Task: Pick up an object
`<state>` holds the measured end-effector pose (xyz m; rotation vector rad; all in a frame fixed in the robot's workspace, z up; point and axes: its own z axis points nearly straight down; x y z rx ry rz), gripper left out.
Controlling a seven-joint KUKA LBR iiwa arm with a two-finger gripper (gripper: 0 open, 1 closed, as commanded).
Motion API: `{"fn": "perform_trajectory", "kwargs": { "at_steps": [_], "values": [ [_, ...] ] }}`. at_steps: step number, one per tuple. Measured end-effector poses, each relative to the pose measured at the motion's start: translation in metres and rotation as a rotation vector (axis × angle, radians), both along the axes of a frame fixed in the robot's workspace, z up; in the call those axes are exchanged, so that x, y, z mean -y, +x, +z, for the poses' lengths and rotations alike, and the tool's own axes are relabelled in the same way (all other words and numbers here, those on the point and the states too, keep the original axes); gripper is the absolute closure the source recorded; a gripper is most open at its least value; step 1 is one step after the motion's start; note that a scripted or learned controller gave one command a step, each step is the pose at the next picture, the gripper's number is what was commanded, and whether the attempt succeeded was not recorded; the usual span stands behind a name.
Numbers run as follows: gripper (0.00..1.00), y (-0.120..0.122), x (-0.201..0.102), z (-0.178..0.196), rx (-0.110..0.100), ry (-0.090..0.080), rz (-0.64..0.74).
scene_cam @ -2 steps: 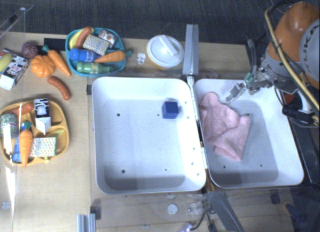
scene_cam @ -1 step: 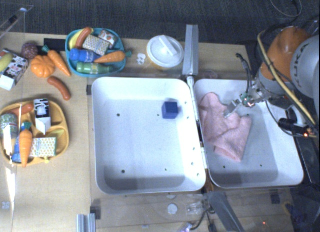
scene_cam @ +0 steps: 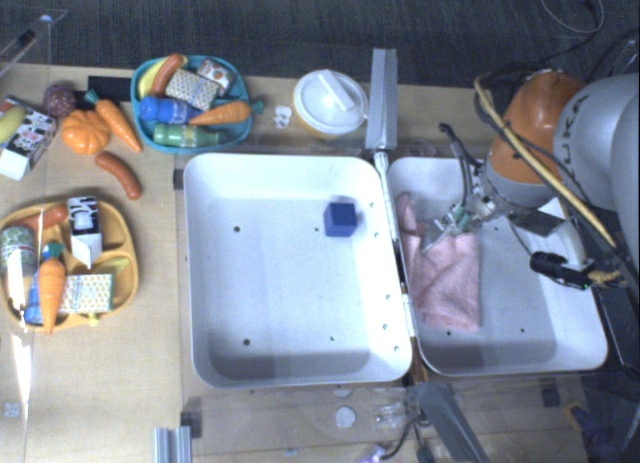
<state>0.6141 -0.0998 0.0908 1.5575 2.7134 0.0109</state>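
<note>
Dark carpet runs behind your pale wooden desk point(scene_cam: 120, 391), which carries two shallow white bins pushed together along a shared edge, so the arm can reach either one from the right.

Look at the right bin point(scene_cam: 560, 346) first. Your gripper point(scene_cam: 452, 223) is down inside it, directly over the upper end of a pink cloth point(scene_cam: 445, 276) that lies crumpled along the bin's left wall. You cannot tell from this slant whether the fingers are parted or closed, or whether any cloth sits between them, so do not count it as a grasp. The arm's grey body and orange band point(scene_cam: 535, 141) hang over the bin's upper right corner, with cables looping around them.

The left bin point(scene_cam: 290, 351) holds one thing, a small blue cube point(scene_cam: 341, 218), near its upper right and well apart from the gripper. Either the cloth or the cube would satisfy the task; judging by the gripper's position, the cloth is the one being attempted.

Outside the bins, the props sit parked out of the working area. A blue bowl point(scene_cam: 190, 141) at the back holds toy food: a carrot, a banana, a bottle, small boxes. A yellow tray point(scene_cam: 125, 251) at the left edge holds more cartons and a carrot. Loose on the desk between them lie a toy pumpkin point(scene_cam: 82, 133) and a sausage point(scene_cam: 120, 175). A round white lidded container point(scene_cam: 330, 101) stands behind the left bin.
</note>
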Motion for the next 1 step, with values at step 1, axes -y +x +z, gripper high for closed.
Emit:
{"fn": "perform_trajectory", "kwargs": {
  "at_steps": [1],
  "values": [
    [0.00,-0.0170,0.0198,-0.0004,0.000,0.002,-0.166]
  ]
}}
